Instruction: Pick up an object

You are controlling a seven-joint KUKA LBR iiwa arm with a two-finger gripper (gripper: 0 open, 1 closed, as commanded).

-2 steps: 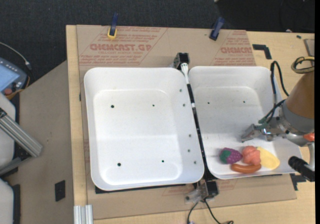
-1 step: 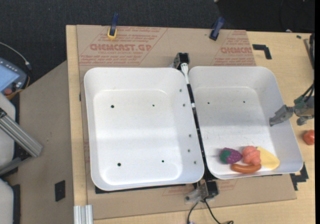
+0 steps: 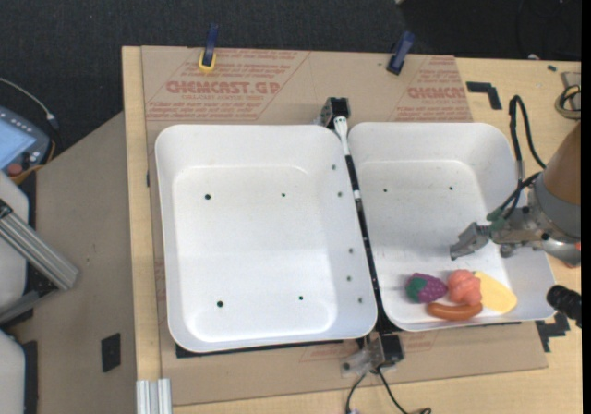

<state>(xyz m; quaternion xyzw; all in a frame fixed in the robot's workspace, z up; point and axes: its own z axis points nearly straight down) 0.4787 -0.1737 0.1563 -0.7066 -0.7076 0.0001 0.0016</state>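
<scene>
Grey gripper (image 3: 469, 242), spread and holding nothing, hovers just above clustered toy foods: purple grapes (image 3: 426, 287), orange sausage (image 3: 453, 310)

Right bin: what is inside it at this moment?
In the right bin, near its front edge, lie a purple toy, an orange-red one, a yellow piece and a sausage-like piece. The gripper hangs above them.

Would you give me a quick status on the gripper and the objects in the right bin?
Gripper hovering over right bin, holding nothing. Purple piece, red piece, yellow piece and sausage clustered at near edge, just below it. Nothing blocking.
</scene>
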